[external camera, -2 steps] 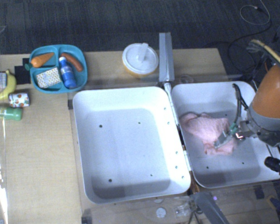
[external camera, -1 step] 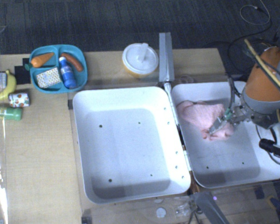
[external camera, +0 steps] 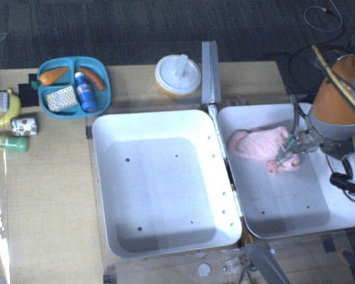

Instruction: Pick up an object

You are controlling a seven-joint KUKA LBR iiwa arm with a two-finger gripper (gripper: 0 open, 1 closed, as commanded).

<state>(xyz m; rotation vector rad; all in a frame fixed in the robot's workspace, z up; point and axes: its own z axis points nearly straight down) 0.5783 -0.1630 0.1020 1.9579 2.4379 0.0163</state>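
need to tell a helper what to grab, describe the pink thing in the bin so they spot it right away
Of the two white bins, look in the right bin, the one the arm reaches into. In its upper half lies a pink cloth, soft and crumpled, with the gripper at its right end. It is the one pink, floppy thing on the bench.

A robotics lab is shown, not a home. A grey arm [external camera: 342, 114] with an orange band is mounted at the right of a wooden worktop [external camera: 43, 230], and black cables [external camera: 324, 14] are seen near it. Two white bins [external camera: 162, 183] are fixed side by side with a metal bar [external camera: 209, 73] between them. Toy food in a blue tray [external camera: 74, 85], a toy banana [external camera: 9, 108], a small can [external camera: 23, 126] and a lidded cup [external camera: 178, 75] are laid out as test things. Dark carpet [external camera: 154, 16] is seen behind the worktop.
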